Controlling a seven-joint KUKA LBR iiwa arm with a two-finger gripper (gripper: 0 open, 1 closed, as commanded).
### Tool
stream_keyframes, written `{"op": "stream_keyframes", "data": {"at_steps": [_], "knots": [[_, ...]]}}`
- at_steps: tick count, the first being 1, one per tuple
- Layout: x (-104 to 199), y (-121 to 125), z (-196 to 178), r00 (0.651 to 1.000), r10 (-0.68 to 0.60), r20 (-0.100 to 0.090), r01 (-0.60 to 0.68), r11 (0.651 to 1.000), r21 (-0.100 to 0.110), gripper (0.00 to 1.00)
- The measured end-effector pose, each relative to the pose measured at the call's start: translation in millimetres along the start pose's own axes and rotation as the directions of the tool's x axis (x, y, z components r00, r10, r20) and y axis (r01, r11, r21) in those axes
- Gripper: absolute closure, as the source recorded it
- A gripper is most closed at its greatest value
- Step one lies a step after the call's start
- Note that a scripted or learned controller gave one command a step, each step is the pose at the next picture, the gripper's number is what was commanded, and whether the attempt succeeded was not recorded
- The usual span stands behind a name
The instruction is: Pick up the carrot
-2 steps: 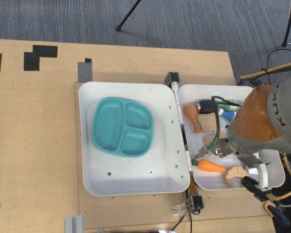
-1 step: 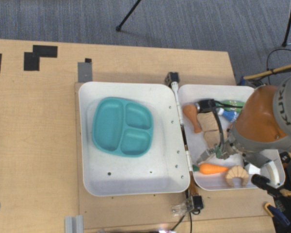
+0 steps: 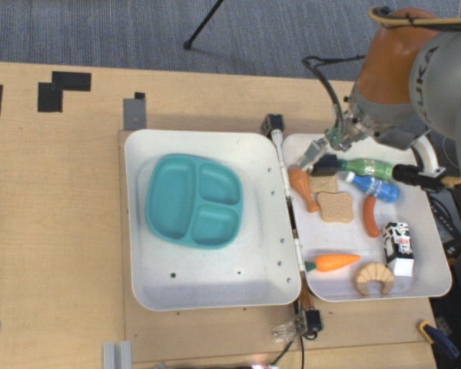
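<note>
The grey arm (image 3: 434, 68) enters from the frame's three o'clock side, high up at about two o'clock, its bulky last link filling that corner. The orange band (image 3: 388, 56) wraps the link just above the wrist, on its nine o'clock side. From the band the wrist narrows and slants down toward seven o'clock, ending in the gripper (image 3: 313, 154). The gripper points toward eight o'clock, tilted rather than plumb. Its fingers (image 3: 307, 160) show as slim pale and dark prongs; how far apart they stand is too small to tell. A black cable loops along the wrist at its ten o'clock side
</note>
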State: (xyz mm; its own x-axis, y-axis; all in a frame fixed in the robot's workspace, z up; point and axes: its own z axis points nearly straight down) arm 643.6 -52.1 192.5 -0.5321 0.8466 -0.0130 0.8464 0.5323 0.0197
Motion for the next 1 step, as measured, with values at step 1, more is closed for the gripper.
{"op": "stream_keyframes", "data": {"at_steps": [1], "knots": [[100.3,-1.2,5.7,1.0,-0.004,-0.017,0.004,1.0,0.012,0.0]]}}
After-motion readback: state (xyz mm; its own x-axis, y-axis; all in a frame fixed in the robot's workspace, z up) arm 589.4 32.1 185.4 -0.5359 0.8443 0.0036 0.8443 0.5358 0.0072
